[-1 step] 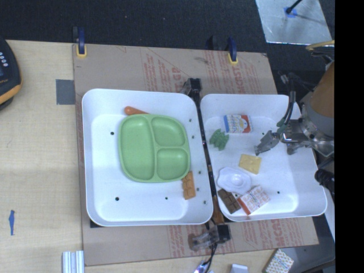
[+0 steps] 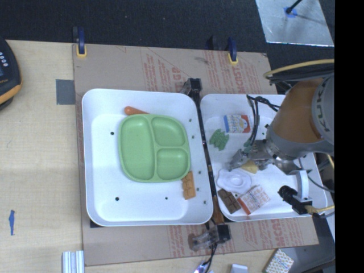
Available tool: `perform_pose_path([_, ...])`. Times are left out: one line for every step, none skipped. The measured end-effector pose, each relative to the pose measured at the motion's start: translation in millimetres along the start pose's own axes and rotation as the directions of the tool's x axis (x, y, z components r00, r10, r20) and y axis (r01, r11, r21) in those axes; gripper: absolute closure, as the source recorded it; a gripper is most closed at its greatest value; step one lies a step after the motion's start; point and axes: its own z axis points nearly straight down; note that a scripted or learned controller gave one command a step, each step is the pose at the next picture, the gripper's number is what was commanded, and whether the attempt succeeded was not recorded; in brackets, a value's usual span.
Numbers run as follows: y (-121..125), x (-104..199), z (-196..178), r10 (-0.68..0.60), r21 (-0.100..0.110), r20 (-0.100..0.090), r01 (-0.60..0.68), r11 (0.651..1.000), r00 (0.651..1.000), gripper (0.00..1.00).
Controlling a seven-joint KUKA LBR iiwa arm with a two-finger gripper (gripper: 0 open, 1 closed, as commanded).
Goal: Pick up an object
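Jaws (image 2: 242,162) low over a yellow piece (image 2: 249,167); white blob (image 2: 235,181) beside.

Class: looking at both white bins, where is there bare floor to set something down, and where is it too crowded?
Left bin: bare floor left of the green divided plate, and along the front wall below it, beside the brown piece. Right bin: crowded; the green item, carton, white piece, packets and the gripper fill it.
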Motion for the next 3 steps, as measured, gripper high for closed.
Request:
perform_pose_path([1,-3,-16,0.001,-0.005,0.004,-0.001,1.0,1.0,1.0])
perform_pose_path([1,-3,-16,0.001,-0.005,0.004,-0.001,1.0,1.0,0.0])
perform_pose_path([54,-11,-29,0.004,-0.014,0.004,-0.003,1.0,1.0,0.0])
